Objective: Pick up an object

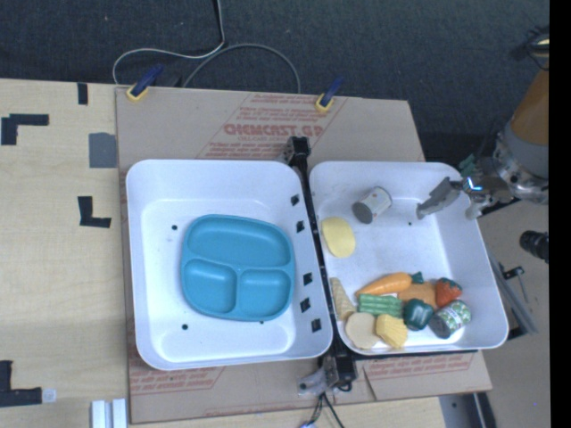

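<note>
My gripper [464,200] hangs over the upper right corner of the right bin [403,175]. It stands open with nothing between its fingers; one grey finger [435,198] points left into the bin. A grey cylinder [370,203] lies on its side a little left of that finger, apart from it. A pale yellow round piece [338,236] rests near the bin's left wall. Along the front of the bin lie toy foods in a cluster: an orange carrot [386,283], a red strawberry [447,290], a green vegetable [381,304] and a yellow piece [392,330].
The left bin [152,185] holds a blue divided plate [237,267]. A black divider [306,239] runs between the bins. Both bins sit on a cardboard sheet [259,127] held by clamps, with a cable [214,25] at the back.
</note>
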Available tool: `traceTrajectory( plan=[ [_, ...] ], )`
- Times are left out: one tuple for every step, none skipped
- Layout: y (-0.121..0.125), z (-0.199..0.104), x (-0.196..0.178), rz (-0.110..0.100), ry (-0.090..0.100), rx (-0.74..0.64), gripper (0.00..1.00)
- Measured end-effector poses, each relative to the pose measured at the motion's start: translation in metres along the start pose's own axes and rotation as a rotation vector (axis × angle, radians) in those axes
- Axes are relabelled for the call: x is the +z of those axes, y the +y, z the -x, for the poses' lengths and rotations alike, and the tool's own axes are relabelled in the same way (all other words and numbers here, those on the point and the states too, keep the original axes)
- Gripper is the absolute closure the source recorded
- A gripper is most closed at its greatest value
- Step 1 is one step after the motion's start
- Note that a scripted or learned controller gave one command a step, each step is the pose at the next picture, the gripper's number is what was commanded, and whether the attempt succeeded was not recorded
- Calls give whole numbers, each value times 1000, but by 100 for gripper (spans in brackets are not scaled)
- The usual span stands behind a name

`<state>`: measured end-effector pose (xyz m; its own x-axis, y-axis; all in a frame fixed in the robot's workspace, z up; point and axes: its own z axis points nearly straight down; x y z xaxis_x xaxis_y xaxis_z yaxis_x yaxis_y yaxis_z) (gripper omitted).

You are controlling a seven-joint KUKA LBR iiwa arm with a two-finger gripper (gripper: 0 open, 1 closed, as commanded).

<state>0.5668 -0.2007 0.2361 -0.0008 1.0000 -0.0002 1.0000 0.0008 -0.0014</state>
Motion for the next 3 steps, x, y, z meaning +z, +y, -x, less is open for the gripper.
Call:
traceTrajectory(
  plan=[
    [54, -49, 118, -5, 2, -5, 0],
    [103, -104, 151, -2, -7, -9, 0],
    [102, -103, 140, 3, -4, -2, 100]
  ],
)
